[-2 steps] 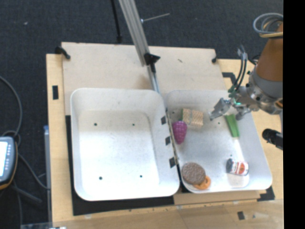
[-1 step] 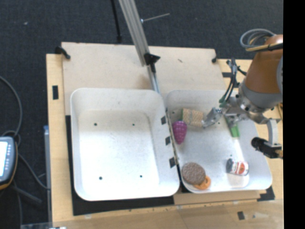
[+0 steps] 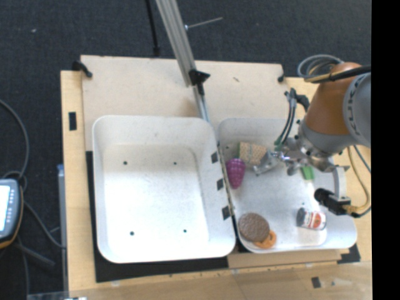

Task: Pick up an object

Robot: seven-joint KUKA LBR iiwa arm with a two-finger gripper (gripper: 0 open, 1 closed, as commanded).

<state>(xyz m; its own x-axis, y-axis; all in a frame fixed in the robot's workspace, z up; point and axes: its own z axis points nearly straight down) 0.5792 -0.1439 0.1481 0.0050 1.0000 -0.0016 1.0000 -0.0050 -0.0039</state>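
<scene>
The bench (image 3: 144, 86) carries two shallow white bins side by side. The left bin (image 3: 106, 186) shows bare floor apart from a few small dark marks. The right bin (image 3: 250, 130) holds all the loose objects and is where the arm is working.

The arm (image 3: 331, 108) reaches in from the right, its orange band above the wrist sitting over the far right part of the right bin. The gripper (image 3: 267, 162) extends leftward from the wrist, low over the far half of that bin. Its tip lies just beside, possibly touching, a tan ribbed object (image 3: 251, 150) at the far left of the bin. Whether the fingers are apart or together cannot be determined; the metal parts blur into one another at the tip.

Candidate objects, largest first:
- A brown round object (image 3: 252, 226) at the near left of the bin, with an orange piece (image 3: 269, 241) touching its near right edge.
- The tan ribbed object, nearest the gripper tip.
- A magenta object (image 3: 235, 172) against the left wall, just near of the tan one.
- A small red and white object (image 3: 311, 219) at the near right.
- A small green object (image 3: 307, 172) below the wrist, partly hidden.

Task status, as a judgement: no object is seen between the fingers and none appears raised off the bin floor, so the pick is not done. The tan ribbed object is the likely target. Remaining: secure a grasp and lift clear.
</scene>
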